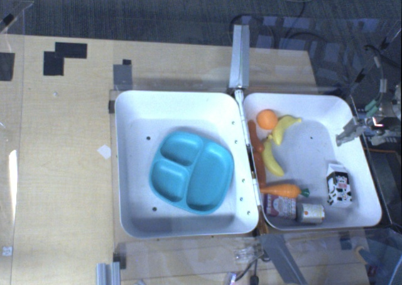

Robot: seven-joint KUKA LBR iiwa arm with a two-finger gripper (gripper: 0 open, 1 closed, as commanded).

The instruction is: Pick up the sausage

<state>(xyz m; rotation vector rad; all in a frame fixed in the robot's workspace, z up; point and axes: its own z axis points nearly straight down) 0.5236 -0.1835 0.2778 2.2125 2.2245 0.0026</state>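
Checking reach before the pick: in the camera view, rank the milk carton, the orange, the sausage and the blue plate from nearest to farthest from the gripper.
From the gripper at the right bin's right edge:
1. Milk carton, just below it in the picture.
2. Orange, top left of that bin.
3. Sausage, along that bin's left wall.
4. Blue plate, in the left bin.

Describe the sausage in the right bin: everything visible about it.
The sausage is a long, thin, reddish-brown link, smooth like a plastic toy. It lies flat and lengthwise against the left wall of the right bin, beside the divider between the two bins. The orange sits close to its upper end, the banana runs alongside it to the right, and the carrot lies at its lower end. Whether these touch it cannot be told.
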